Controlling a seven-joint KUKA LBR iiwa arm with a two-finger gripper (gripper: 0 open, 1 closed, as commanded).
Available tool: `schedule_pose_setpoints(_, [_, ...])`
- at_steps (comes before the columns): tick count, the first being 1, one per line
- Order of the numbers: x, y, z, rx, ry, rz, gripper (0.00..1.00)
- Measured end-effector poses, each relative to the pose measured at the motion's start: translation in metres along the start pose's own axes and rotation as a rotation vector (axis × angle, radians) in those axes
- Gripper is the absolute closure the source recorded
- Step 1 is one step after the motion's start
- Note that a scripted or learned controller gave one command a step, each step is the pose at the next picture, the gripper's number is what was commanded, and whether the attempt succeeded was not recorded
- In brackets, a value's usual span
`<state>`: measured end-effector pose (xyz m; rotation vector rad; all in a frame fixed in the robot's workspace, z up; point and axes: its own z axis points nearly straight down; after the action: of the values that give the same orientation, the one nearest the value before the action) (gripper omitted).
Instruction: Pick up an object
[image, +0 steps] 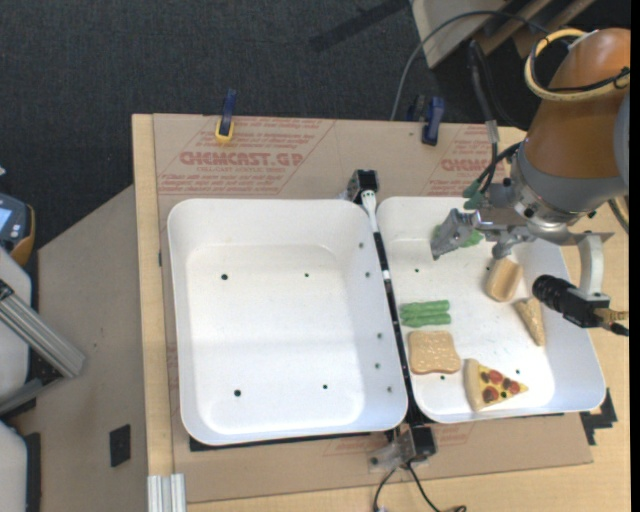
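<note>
The right bin (575, 395) holds several toy foods. Green beans (425, 313) lie near its left wall, with a slice of toast (433, 352) just in front of them. A pizza slice (491, 385) sits at the front. A tan bread roll (503, 280) and a tan wedge (532, 321) lie toward the right. My gripper (455, 233) hangs over the back part of this bin, left of and behind the roll and above the bin floor. I see nothing held in it.
The left bin (200, 320) stands beside the right one, and a black divider strip (385, 290) runs between them. Blue clamps (227, 117) (432, 118) hold the cardboard base at the back. A black fitting on the arm (562, 297) overhangs the right bin.
</note>
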<state>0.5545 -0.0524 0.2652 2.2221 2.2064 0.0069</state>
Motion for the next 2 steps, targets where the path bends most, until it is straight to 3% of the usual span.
schedule_pose_setpoints(1, [0.053,0.025,0.084,0.018,0.006,-0.012,0.0])
schedule_pose_setpoints(2, [0.05,0.026,0.069,0.009,0.004,-0.008,1.0])
